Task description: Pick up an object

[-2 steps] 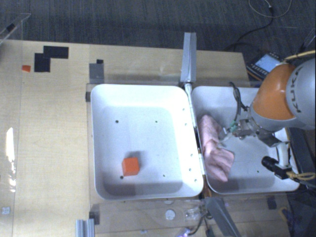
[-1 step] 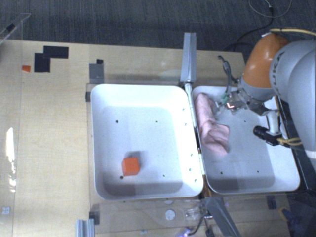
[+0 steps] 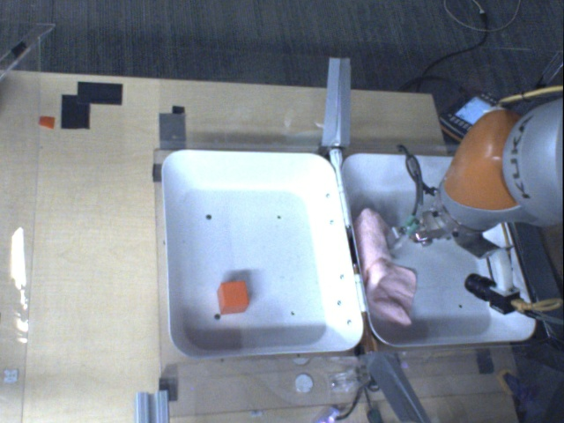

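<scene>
hand (image 3: 412, 233) beside pink cloth (image 3: 385, 271), no legible writing

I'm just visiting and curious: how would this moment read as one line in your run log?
arm: over right bin | tool: beside pink cloth | orange block: left bin, untouched | pick: not yet seen

Hidden and cut-off parts around the arm

The gripper (image 3: 414, 232) sits under the arm's orange band (image 3: 480, 161), so its fingers are too small and covered to read. The arm (image 3: 538, 170) itself runs off the right edge. Just left of the gripper, the pink cloth (image 3: 383, 271) hides part of the right bin (image 3: 441, 324) floor.
</scene>
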Robot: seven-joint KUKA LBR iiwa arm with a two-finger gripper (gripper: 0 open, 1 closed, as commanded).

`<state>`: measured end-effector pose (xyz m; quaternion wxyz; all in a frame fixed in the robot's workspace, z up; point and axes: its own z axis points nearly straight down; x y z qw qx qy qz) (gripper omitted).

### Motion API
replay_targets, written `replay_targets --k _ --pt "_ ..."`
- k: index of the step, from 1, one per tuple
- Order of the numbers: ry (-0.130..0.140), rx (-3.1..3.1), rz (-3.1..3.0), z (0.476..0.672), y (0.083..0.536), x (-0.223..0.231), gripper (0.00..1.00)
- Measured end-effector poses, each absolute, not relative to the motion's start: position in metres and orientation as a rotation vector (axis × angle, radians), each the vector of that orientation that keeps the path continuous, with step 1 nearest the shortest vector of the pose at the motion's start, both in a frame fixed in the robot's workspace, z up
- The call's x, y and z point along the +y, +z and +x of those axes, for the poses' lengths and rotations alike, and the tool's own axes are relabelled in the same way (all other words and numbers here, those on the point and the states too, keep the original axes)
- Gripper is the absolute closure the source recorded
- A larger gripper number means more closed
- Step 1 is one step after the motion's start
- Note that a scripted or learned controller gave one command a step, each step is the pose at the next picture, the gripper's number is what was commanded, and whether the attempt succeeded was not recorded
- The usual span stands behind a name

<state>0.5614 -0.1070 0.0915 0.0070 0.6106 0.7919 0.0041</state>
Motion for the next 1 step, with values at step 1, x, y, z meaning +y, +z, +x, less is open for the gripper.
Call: replay_targets --k 1 --pt "0.012 2.502 1.875 0.6239 0.0909 -0.0905 0.00"
